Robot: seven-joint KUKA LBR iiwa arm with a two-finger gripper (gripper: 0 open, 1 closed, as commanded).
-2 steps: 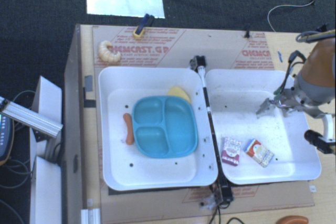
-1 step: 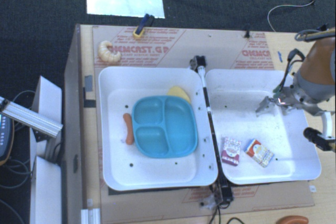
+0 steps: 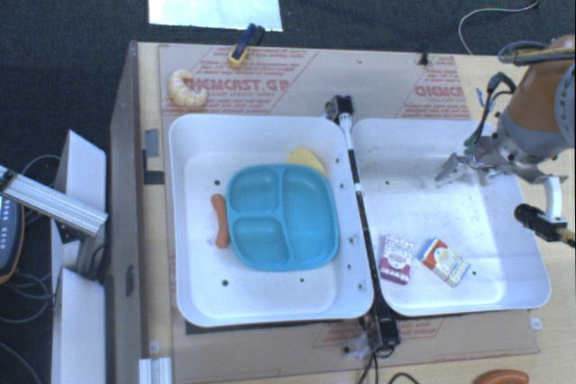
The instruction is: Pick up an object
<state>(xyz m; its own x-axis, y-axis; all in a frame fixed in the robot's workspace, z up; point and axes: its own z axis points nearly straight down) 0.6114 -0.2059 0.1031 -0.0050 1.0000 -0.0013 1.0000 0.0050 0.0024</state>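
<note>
The right bin point(image 3: 504, 193) holds two small cartons near its front: a maroon and white one point(image 3: 397, 258) and a red and white one point(image 3: 445, 262). My gripper point(image 3: 464, 174) hovers over the back of this bin, well behind the cartons, open with nothing between its fingers. In the left bin point(image 3: 193, 193) lies a blue divided plate point(image 3: 282, 216), with an orange sausage point(image 3: 220, 220) to its left. A yellow item point(image 3: 308, 160) is partly hidden behind the plate.
A black rail point(image 3: 355, 193) divides the two bins. A pale curled toy point(image 3: 187, 88) and a blue and yellow tool point(image 3: 244, 44) lie on the cardboard behind the left bin. The arm's grey body point(image 3: 540, 117) overhangs the right bin's right side.
</note>
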